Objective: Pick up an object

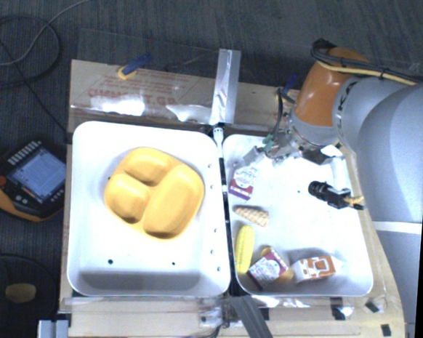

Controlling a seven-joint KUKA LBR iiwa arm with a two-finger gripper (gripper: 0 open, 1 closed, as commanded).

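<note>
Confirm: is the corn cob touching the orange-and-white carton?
Apart. The camera view shows a small carton lying between the corn cob and the orange-and-white carton.

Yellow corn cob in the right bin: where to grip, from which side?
Take the yellow corn cob at its middle, from straight above, pinching across its narrow width. It lies flat, lengthwise beside the right bin's left wall, so room there looks tight; a pink-and-white carton sits by its lower end.

We see a purple-white packet [244, 182] just below the pincer [270, 144], a cone [252, 216] and a corn cob [243, 248] farther below, a purple carton [267, 268] and an orange carton [314, 267] beyond them, and yellow bread [153, 191] well off to its left in view.
</note>
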